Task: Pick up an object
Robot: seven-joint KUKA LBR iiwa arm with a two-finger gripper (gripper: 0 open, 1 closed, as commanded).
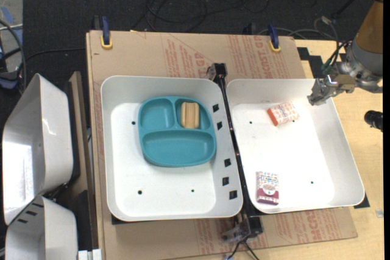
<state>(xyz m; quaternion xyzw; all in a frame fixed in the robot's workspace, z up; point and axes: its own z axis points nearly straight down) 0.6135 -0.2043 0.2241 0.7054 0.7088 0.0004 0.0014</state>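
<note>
Nearest packet: maroon-and-white packet (267,187) lies flat at the front edge of the right bin (341,155), well below and left of the gripper, apart from everything else.

Gripper: gripper (319,94) hangs over the right bin's upper right corner, close to the rim; the grey arm (365,58) comes in from the right. Whether it is released or clenched cannot be told from this slant, and nothing can be made out in its grasp.

Likely target: orange-and-white packet (283,114) lies flat in the upper part of the right bin, near the gripper, a little down and to its left, not touching it.

Other bin: left bin (116,131) holds 1 teal divided plate (177,132) with a tan block (190,115) in its upper right compartment, both far left of the gripper.

Step in hand: judged as approach, before any grasp; no object is lifted.

Next move: probably a short shift left and forward to centre over the orange-and-white packet, then a straight descent to straddle it.

Risk: the packet is thin and flat on the floor of the bin, so a closing grip may slide over it or push it aside.
</note>
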